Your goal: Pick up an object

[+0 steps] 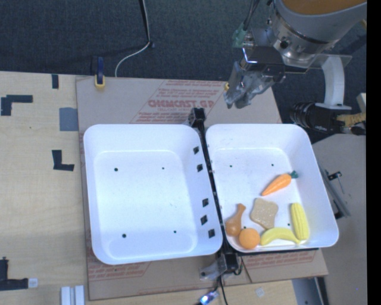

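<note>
Dark blue carpet runs behind a pale wooden bench [36, 196], where a cardboard sheet [172, 104] with red printing lies under two shallow white bins. Black tape marks [59, 161] dot the wood toward nine o'clock, and a white cable [134, 50] trails off at eleven o'clock beside a small yellow-and-blue clamp [99, 76].

At one o'clock the grey arm [309, 30] leans in from above, its orange band [318, 6] at the frame's top edge. Its gripper [241, 95] hangs over the cardboard just beyond the far rim of the right bin, with no toy between its tips; whether those tips are apart or together I cannot tell from this angle.

Black clips join the bins along their shared edge. Within the right bin [250, 140], the toys cluster at five o'clock: a carrot [277, 184], a slice of bread [264, 212], a corn cob [299, 221], a banana [278, 236], an orange ball [249, 238] and a brown drumstick [236, 221], the last four crowding the near rim. The left bin [143, 190] sits at eight o'clock.
</note>
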You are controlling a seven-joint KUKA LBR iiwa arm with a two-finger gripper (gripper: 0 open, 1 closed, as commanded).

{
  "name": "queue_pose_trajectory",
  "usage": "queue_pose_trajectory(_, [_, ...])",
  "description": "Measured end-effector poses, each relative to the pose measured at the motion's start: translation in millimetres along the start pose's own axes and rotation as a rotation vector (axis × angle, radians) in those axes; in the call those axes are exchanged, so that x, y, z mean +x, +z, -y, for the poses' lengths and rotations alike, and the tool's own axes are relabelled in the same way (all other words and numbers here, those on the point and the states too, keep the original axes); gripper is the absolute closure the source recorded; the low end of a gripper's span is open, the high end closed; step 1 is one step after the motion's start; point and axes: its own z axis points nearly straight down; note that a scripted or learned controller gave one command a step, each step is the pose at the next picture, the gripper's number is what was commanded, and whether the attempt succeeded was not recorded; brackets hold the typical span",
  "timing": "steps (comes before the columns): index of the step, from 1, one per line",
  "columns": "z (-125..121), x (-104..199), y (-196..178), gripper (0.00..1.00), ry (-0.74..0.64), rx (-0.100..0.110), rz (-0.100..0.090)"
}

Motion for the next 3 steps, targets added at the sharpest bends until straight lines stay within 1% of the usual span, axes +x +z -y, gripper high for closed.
queue_pose_trajectory(1, [-27,-54,-9,1.00,0.001,-0.004,0.000])
queue_pose_trajectory(2, [48,6,-10,1.00,-0.012,-0.001,-0.003])
queue_pose_trajectory(3, [45,3,-19,1.00,-0.005,-0.001,-0.001])
